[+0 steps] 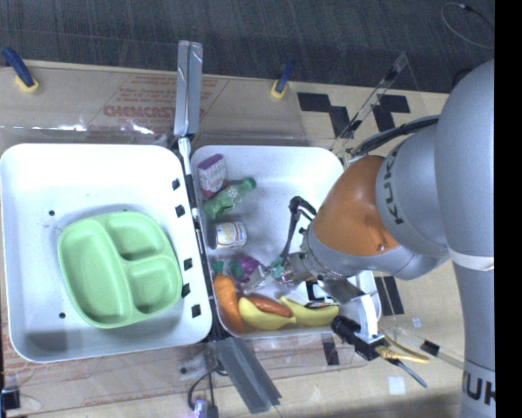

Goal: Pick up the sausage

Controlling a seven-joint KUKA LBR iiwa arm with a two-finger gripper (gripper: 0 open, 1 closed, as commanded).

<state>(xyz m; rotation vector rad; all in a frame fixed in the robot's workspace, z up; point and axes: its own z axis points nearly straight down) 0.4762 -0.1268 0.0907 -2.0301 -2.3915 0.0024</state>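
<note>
The sausage, a short reddish-orange link, lies at the front of the right bin. It rests against a yellow banana, with an orange carrot just to its left. My gripper hangs from the orange-banded wrist low in the bin, directly above and slightly behind the sausage. The wrist hides most of the gripper, and I see nothing held in it.
The right bin also holds a purple cup, a green bottle, a small can and a purple item. A green divided plate lies in the left bin. A metal divider separates the bins.
</note>
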